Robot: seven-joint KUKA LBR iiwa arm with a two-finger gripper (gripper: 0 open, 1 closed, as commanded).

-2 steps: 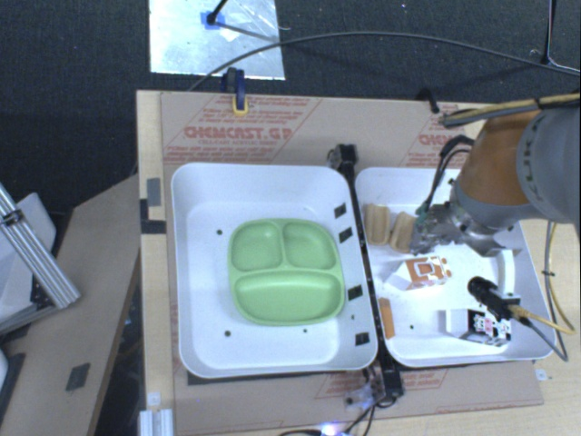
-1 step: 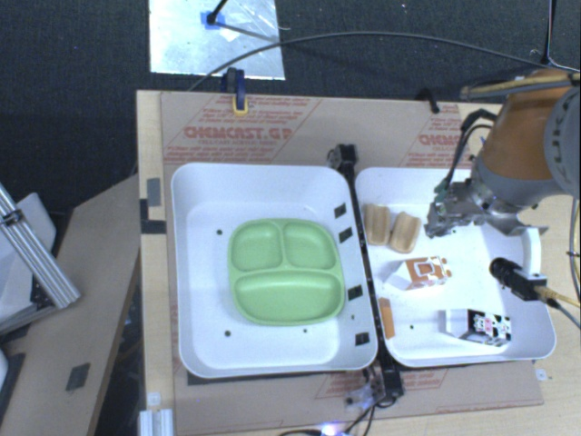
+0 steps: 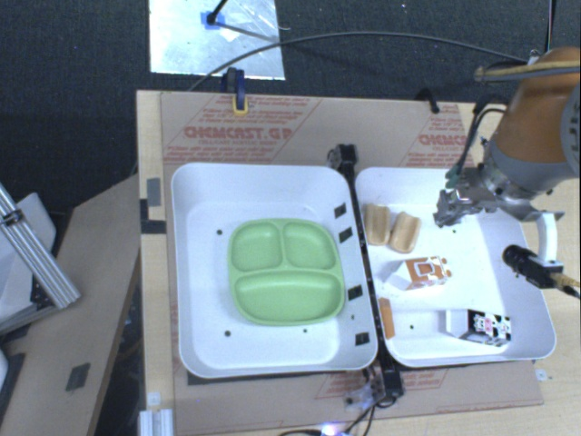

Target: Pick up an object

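Observation:
My gripper hangs over the back of the right bin, pointing down-left, with the grey and orange arm behind it at the right edge. Just left of it lie two tan bread rolls side by side, a short gap from the fingertips. An orange and white carton lies in the middle of the bin, below the gripper. A black and white box rests near the bin's front right corner. A thin orange stick lies along the bin's left wall. Nothing shows between the fingers.
The left bin holds a green divided plate. A black divider with clips runs between the bins. A black arm fitting juts over the right bin's right side. Cardboard lies under both bins.

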